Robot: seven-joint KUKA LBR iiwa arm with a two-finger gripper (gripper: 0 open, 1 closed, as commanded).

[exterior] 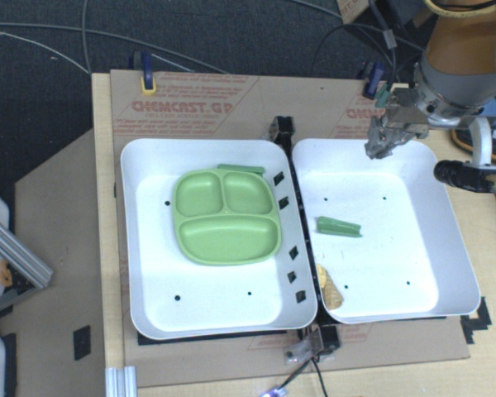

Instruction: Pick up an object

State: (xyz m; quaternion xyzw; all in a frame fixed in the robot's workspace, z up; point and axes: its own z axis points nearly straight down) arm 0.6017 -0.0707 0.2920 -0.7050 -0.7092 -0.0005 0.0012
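A flat green strip [338, 227] is lying slightly tilted in the right bin [430, 246], left of centre. At its one o'clock the pincer [383, 146] is hovering, its opening impossible to tell. Red "CHEMCAST GP" lettering [182, 106] is showing on the surface [231, 89].

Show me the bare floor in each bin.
Right bin: open right of the green stick; tan scrap crowds its near-left corner. Left bin: the green plate fills the middle; its near strip is free.
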